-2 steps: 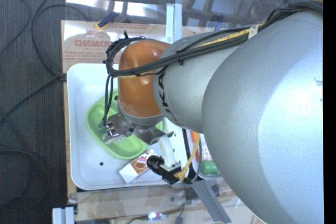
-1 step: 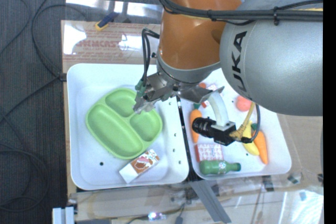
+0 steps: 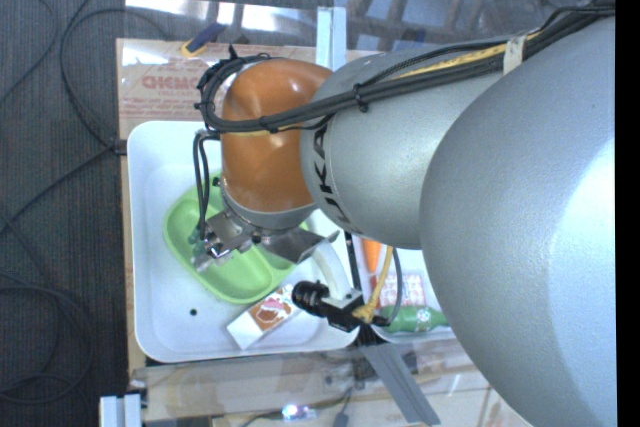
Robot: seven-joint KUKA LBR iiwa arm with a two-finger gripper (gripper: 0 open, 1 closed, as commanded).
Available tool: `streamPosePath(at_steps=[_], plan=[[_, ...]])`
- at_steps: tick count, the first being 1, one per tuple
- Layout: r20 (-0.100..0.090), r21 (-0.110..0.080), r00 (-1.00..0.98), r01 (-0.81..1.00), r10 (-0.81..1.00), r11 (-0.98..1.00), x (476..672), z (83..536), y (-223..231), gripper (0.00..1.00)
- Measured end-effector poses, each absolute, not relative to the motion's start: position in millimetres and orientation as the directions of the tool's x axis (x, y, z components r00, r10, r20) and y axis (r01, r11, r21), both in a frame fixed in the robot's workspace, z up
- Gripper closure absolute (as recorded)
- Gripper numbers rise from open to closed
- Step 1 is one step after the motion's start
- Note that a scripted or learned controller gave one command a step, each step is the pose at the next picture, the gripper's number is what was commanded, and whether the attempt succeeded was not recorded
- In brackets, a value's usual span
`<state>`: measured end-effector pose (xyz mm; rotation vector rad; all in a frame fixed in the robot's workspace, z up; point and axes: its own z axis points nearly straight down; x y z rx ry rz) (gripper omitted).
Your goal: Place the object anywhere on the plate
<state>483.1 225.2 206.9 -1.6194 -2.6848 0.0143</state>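
Nearest the camera's foot of the left bin (image 3: 150,335), a small white packet (image 3: 262,317) with a brown-red label, its print too small to read, lies just beside the green plate (image 3: 235,283). The gripper (image 3: 212,250) hangs over the plate; I cannot tell its state. Beyond the bin, cardboard (image 3: 160,80) bears blurred red lettering.

Clutter around the two white bins

Black cables (image 3: 60,165) trail over grey carpet (image 3: 60,335); a printed cardboard sheet (image 3: 160,80) lies under the left bin (image 3: 150,315), a green bottle (image 3: 415,320) in the right.
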Motion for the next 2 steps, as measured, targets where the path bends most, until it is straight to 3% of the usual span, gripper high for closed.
streamPosePath(at_steps=[1, 2], plan=[[-0.004, -0.01, -0.217, 0.976, 0.976, 0.217, 511.1, 198, 174, 1.0], [-0.006, -0.011, 0.122, 0.992, 0.993, -0.122, 482.8, 189, 183, 1.0]])
